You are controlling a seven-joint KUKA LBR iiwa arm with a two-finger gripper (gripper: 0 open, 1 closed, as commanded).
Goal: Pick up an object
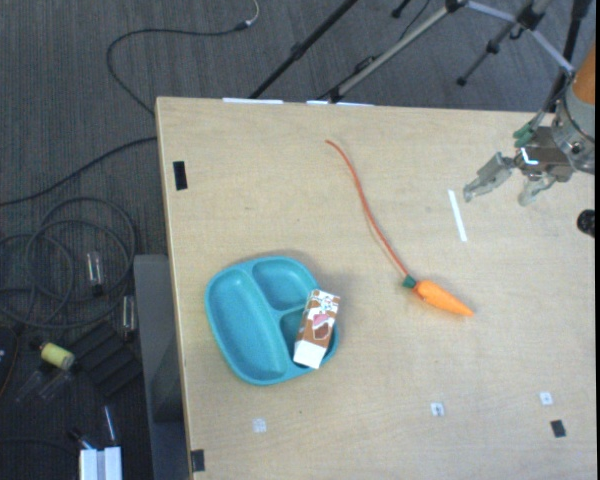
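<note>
A: Objects to pick from, largest first? Where does each sit?

B: On the wooden counter (260,188), the blue divided plate (242,318) lies near the front left. A small carton (317,329) rests tilted on the plate's right rim, partly inside a compartment.

A: And the smaller ones?

B: A toy carrot (442,298) lies right of the plate, well apart from it, with a long thin orange cord (365,206) running from its green end up toward the counter's middle. A short white stick (458,215) lies further right.

A: The claw?

B: The claw (502,185) hangs at the right side, just beside the white stick's upper end. Its fingers are spread apart, with nothing between them.
</note>
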